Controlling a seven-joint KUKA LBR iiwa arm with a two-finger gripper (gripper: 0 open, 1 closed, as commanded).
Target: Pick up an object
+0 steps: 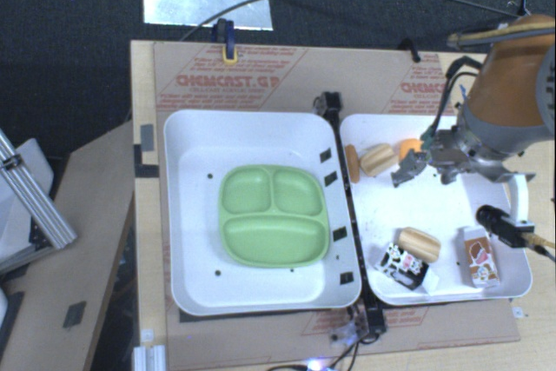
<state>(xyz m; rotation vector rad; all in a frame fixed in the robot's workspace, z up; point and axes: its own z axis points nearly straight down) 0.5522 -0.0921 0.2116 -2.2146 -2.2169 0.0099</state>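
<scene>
One gripper (415,170), fingers spread and holding nothing, hangs over the right bin (452,226) just right of the bread roll (378,158), orange piece (409,149) touching above.

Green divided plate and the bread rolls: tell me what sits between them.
In the camera view, the green divided plate and the bread rolls are separated by the bins' adjoining walls, with black clips on them, plus bare white bin floor.

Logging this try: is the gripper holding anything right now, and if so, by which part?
Cannot be told. The gripper is low in the right bin, beside the orange piece and a bread roll.
</scene>
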